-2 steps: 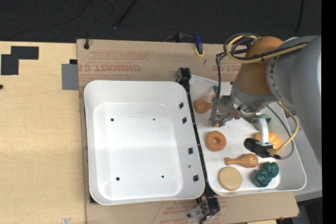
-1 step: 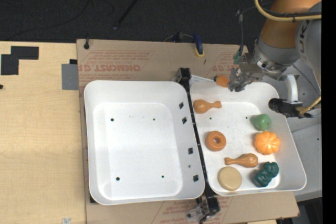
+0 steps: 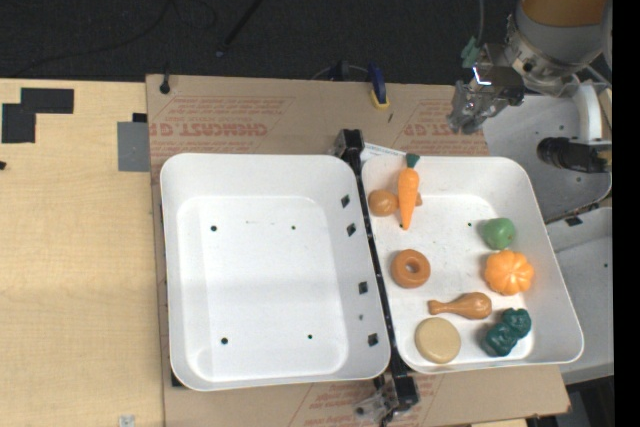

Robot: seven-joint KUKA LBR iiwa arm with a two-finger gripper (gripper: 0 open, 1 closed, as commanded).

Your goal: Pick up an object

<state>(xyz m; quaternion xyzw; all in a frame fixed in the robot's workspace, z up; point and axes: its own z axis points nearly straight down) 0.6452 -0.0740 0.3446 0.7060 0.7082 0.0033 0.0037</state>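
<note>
Nearest the lens, one round beige disc (image 3: 438, 340) lies in the right white bin (image 3: 545, 215), below my gripper (image 3: 470, 110), among eight toy foods including one orange carrot (image 3: 408, 197). Whether my jaws are parted or closed, I cannot tell; one left white bin (image 3: 185, 265) sits beside.

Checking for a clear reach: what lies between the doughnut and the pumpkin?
In the camera view, bare white bin floor separates the doughnut and pumpkin.

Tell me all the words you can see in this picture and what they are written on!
"CHEMCAST GP": red letters on the brown cardboard sheet under the bins, printed upside down; my best reading.
More red print on the cardboard by the upper right bin corner and along its bottom edge: too blurred to read.
</note>
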